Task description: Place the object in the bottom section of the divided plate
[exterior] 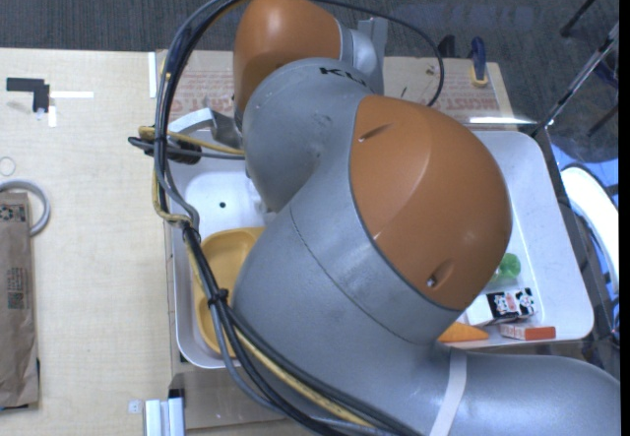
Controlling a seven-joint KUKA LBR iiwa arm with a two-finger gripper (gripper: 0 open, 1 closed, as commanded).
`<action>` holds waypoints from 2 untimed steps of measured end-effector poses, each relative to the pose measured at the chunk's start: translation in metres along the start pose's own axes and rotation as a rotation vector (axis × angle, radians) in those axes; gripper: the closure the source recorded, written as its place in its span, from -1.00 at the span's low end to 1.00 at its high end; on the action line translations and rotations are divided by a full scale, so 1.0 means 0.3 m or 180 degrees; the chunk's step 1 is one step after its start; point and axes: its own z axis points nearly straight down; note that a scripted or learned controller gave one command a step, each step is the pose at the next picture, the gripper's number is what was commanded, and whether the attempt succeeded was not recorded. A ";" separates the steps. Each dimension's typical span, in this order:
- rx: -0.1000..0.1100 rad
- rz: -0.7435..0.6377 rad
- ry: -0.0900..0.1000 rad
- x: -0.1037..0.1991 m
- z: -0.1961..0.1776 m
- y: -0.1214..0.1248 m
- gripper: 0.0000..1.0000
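The grey and orange arm (374,218) looms over the bench and covers most of both bins. A yellow divided plate (221,252) peeks out at the arm's left edge, inside the left bin (197,193); only part of its rim and one section is visible. In the right bin (551,218), a few small objects lie near the front right corner: a green piece (509,266), a black-and-white item (512,304), an orange piece (461,333) and a red-and-white block (529,333). The arm hides the gripper.
Black cables (172,129) loop along the arm's left side above the left bin. A brown paper bag (15,296) lies at the far left of the wooden bench (89,227). A blue clamp (478,60) stands behind the right bin.
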 end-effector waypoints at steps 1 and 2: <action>-0.0004 -0.0010 -0.0007 -0.095 -0.164 -0.026 1.00; -0.0008 -0.0013 0.0051 -0.126 -0.031 -0.028 1.00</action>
